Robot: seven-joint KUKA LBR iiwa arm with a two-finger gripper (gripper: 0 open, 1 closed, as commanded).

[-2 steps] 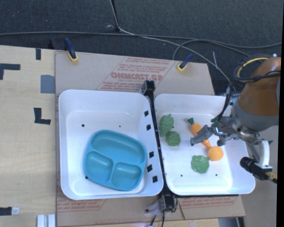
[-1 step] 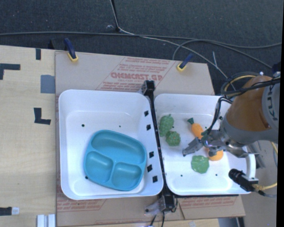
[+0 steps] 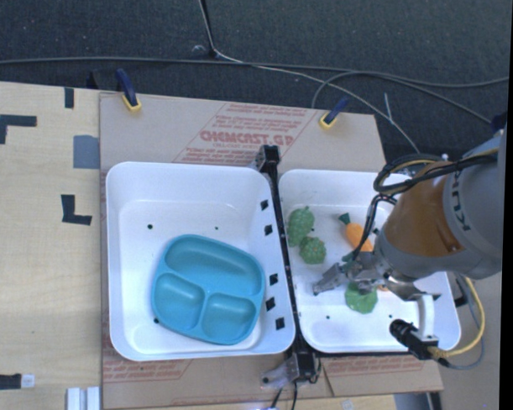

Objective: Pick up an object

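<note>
One fixed camera looks down at a slant from above the bench [image 3: 37,234] — both bins centred, left bin [image 3: 123,187] toward 9 o'clock, right bin [image 3: 324,181] toward 3. Mid-distance; the arm [image 3: 445,219] enters from 3 o'clock — dark floor at 12.

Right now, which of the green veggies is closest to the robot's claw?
The green one at the near side of the right bin, directly under the gripper: green veggie. The other two green pieces sit farther left, by the divider.
</note>
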